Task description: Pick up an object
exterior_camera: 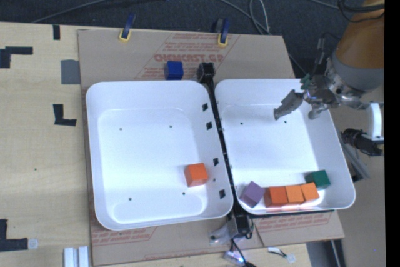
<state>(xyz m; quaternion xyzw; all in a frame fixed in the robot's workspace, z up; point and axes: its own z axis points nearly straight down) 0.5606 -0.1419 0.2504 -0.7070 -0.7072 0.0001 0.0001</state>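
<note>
Blocks [287, 194] apparently apart from gripper [282, 110]

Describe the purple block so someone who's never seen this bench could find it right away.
Look in the right-hand white bin, along its near wall. Blocks sit there in a row, and the purple block is at the row's left end, by the divider between the bins. Its neighbours are orange and green; it alone is purple.

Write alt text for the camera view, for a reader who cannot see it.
The gripper hangs over the right bin, holding nothing, above a near-edge row of purple, two orange, another orange and green blocks. The left bin holds one orange block.
</note>
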